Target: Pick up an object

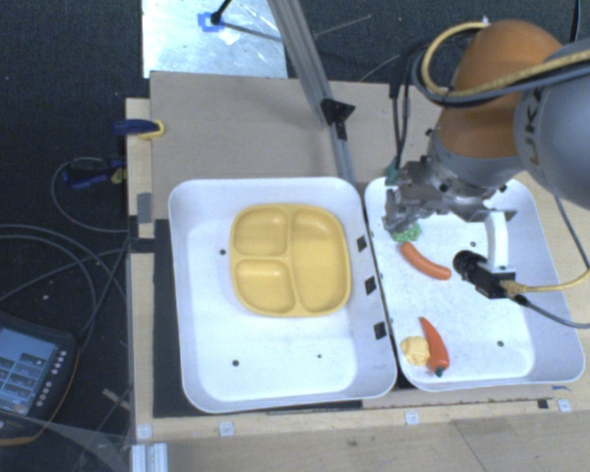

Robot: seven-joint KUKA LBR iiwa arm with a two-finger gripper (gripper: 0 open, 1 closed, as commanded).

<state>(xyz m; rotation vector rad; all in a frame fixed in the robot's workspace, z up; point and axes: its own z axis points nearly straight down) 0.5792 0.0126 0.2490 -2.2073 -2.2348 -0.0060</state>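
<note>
Gripper (405, 214) is low over a small green item (406, 233) at the upper left of the right-hand bin (546, 357) (grip width impossible to read), so it may close off-centre and nudge it toward the orange sausage-like piece (426, 262).

The yellow divided plate (288, 260) fills the middle of the left bin (202, 362); bare floor runs around it, widest below the plate toward the near wall. Right of the plate, past the shared bin walls, the right bin (551, 357) is crowded: the end effector (405, 214) hangs over its upper left part, above a green item (406, 233), with an orange sausage (426, 262) just below and an orange carrot (434, 345) beside a yellow piece (413, 349) lower down. Bare floor lies farther right of these.
</note>
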